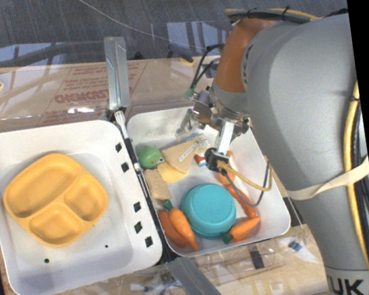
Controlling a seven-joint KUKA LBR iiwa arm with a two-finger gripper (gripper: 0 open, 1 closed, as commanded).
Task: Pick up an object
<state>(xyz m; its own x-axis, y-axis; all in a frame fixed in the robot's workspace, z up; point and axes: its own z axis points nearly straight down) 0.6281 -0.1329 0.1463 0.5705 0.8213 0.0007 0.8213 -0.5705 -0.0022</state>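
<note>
Fingers (pixel 187 124) of the gripper (pixel 192 126) are seen over the right bin (pixel 276 200) – their spread cannot be told – with a pale yellow wedge (pixel 174 168) just below-left of them, a green ball (pixel 150 157) further left and a teal bowl (pixel 209 209) well below

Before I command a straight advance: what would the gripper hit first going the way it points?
Probably the pale yellow wedge just ahead of the gripper in the right bin; depth is unclear.
</note>
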